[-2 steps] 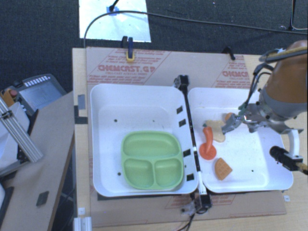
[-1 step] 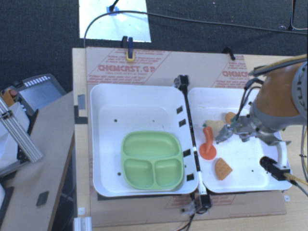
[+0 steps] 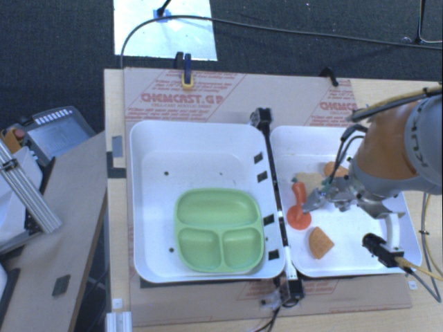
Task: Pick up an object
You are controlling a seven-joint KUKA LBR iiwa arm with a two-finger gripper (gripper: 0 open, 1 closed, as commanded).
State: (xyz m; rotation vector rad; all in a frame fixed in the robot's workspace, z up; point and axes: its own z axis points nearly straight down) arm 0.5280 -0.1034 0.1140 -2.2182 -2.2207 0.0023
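Camera view: we see two white bins side by side on a pale board with red print (image 3: 208, 95).

The left bin (image 3: 142, 185) holds a green divided plate (image 3: 220, 230), lying flat toward the near side with its three compartments facing up.

The right bin (image 3: 311, 140) holds three small things:
- A red plunger-shaped piece (image 3: 299, 206) sits by the bin's left wall, close to the divider, with its round base toward the near side and its stem pointing away.
- An orange-brown wedge (image 3: 320, 242) lies just nearer than the red piece, a little to its right and apart from it.
- A small orange piece (image 3: 332, 169) lies further back, partly hidden by the arm.

The grey arm (image 3: 394, 151), with its orange band, reaches in from the right over the right bin. The gripper (image 3: 311, 203) is low in the bin, its tip right beside the red piece's stem and base on their right side. We cannot tell whether it touches the piece. We also cannot tell if the jaws are spread or pressed together; the angle and blur hide it. Nothing visibly sits between them.

A blue and yellow clamp (image 3: 185, 71) grips the board's far edge.
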